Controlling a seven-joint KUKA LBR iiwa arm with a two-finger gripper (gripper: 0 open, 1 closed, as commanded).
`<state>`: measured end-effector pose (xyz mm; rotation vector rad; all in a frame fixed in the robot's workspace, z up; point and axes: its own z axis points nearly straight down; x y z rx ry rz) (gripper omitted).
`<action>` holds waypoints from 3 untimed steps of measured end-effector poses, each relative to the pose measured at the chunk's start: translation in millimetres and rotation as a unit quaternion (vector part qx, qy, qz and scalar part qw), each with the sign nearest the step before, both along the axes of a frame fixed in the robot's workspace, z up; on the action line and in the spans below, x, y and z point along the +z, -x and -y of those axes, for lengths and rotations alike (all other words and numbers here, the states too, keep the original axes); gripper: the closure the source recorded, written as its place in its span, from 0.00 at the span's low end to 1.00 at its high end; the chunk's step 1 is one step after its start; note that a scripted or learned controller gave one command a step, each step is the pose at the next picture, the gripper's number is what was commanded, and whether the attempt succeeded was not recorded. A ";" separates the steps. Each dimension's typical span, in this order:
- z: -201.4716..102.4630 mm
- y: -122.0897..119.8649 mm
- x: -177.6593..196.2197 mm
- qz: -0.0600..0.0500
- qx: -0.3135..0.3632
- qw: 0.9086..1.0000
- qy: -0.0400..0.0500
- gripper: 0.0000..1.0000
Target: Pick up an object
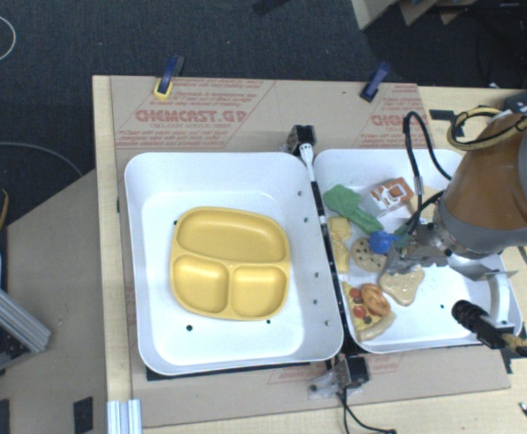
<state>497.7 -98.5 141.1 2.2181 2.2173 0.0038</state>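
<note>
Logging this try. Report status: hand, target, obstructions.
Hand low in right bin, over toy food pile. Fingertips beside blue piece and tan cookie; no grasp seen. Green piece and pizza slice crowd close. Yellow tray in left bin.

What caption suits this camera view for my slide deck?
Claw lowered among toy foods in right bin; yellow divided plate in left bin.

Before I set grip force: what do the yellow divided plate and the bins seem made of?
The yellow divided plate looks like moulded plastic, smooth and semi-gloss, with soft highlights on its rounded ridges. The left bin and right bin look like thin white plastic, glossy, with rounded formed corners. Probably rigid; uncertain.
</note>
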 end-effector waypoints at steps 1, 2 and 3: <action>-3.2 1.3 62.8 0.001 0.001 1.000 0.000 1.00; -3.1 0.2 84.7 0.000 0.001 1.000 0.000 1.00; -26.5 -15.5 93.6 -0.001 0.002 1.000 0.000 1.00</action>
